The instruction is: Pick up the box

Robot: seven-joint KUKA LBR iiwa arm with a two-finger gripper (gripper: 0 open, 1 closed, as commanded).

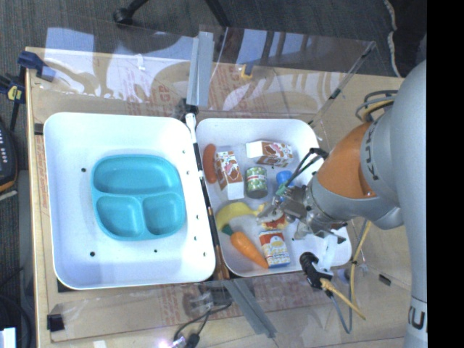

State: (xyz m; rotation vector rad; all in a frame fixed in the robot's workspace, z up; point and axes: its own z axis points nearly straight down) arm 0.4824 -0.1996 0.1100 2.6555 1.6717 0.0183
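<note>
Three small boxes lie in the right bin (pixel 312 133). A red and white box (pixel 228 171) stands near the bin's left wall. A white box with red print (pixel 270 151) rests at the back. An orange and red box (pixel 274 246) lies at the front, next to a carrot (pixel 246 247). My gripper (pixel 280 209) hangs low over the middle of the bin, just behind the orange and red box and in front of a can (pixel 256 182). I see nothing held in it.
A sausage (pixel 209 162) lies along the right bin's left wall, a yellow fruit (pixel 233 212) sits beside the carrot, and a blue item (pixel 283 176) peeks out behind the gripper. The left bin (pixel 65 194) holds a teal divided tray (pixel 138 196).
</note>
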